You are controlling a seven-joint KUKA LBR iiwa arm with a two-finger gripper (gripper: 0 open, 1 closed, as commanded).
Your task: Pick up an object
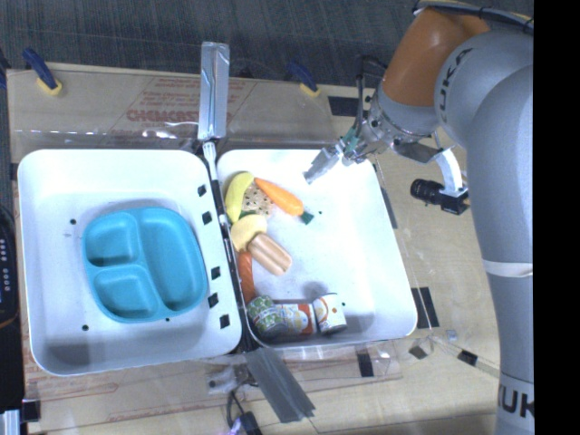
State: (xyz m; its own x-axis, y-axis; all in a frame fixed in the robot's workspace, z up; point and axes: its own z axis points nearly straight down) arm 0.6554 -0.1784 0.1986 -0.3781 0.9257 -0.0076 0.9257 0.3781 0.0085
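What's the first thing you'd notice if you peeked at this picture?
Probably the bright blue plate sitting alone in the left bin. Next, the pile of toy food along the right bin's left side, with a carrot and banana. The big grey arm's gripper hangs over that bin's top edge.

Two shallow white bins side by side: left bin [36,243] at nine o'clock, right bin [381,270] at centre. Blue divided plate [140,263] lying in the left bin. Along the right bin's nine o'clock wall, clustered: banana [236,193], carrot [281,198] just beside it, hot dog bun [263,247], can [294,317] lying on its side at six o'clock. Gripper [319,166] poised at the right bin's twelve o'clock rim, apart from the food, grey arm [489,107] entering from two o'clock.
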